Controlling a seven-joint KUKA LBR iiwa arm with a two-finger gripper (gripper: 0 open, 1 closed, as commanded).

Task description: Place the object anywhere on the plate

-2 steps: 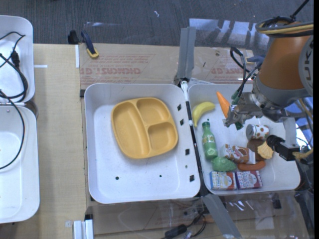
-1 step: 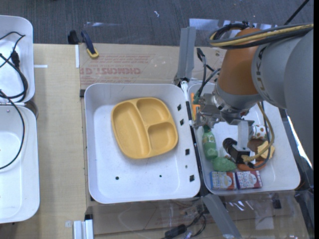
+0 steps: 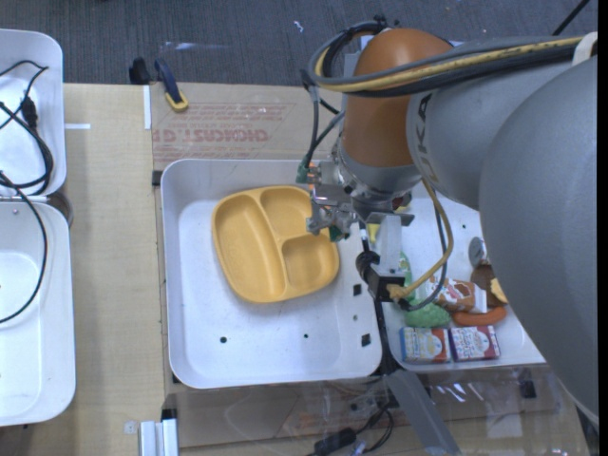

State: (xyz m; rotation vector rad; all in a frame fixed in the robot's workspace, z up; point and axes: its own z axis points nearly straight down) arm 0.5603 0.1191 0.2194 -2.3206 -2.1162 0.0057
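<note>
You are looking down on a grey arm [image 3: 532,160] with an orange wrist band [image 3: 385,84], reaching in from 3 o'clock. Its gripper [image 3: 328,218] is hanging at the 3 o'clock rim of the yellow, three-compartment plastic plate [image 3: 271,245], which is lying flat in the shallow white bin [image 3: 190,350] at the centre of the worktop [image 3: 104,255].

The rig is not showing you whether the gripper is wide, narrow, or carrying anything; a small green speck is sitting beside it, too small to identify. Treat the held state as unconfirmed.

The candidate objects are lying in the neighbouring bin at 4 o'clock from the gripper: a green item [image 3: 427,313], an orange-brown sausage-shaped item [image 3: 475,316] and two small cartons [image 3: 448,344], packed close together.

The relation governing the coming move: the plate is lying toward 9 o'clock from the gripper, its long axis running roughly from 10 to 4 o'clock, and the nearest compartments are directly beside the gripper. If something is being carried, you are judging that only a short shift toward 9 o'clock is needed before release.
</note>
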